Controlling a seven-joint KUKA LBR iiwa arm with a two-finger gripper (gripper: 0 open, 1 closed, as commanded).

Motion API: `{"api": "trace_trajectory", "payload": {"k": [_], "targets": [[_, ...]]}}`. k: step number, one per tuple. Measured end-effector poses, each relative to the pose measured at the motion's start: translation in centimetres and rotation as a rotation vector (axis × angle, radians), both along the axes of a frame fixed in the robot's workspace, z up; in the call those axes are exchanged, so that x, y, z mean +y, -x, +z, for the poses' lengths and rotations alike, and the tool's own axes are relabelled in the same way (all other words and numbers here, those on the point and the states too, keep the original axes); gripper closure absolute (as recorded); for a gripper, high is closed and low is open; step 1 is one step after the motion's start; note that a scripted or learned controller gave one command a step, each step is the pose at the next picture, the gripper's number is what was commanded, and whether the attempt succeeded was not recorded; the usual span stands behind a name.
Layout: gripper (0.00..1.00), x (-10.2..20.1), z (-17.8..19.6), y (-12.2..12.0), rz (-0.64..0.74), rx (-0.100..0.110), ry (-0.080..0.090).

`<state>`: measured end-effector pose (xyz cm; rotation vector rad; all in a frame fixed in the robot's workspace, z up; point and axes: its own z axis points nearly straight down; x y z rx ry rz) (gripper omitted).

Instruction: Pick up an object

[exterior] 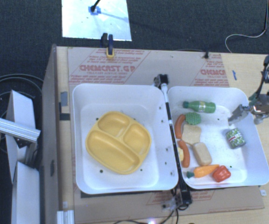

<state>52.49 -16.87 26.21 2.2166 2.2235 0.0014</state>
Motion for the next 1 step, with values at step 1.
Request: {"api": "trace_trajectory", "payload": {"k": [1], "targets": [[0.0, 1.85, -9.37, -4.5, 0.001, 0.004, -0.002]]}}
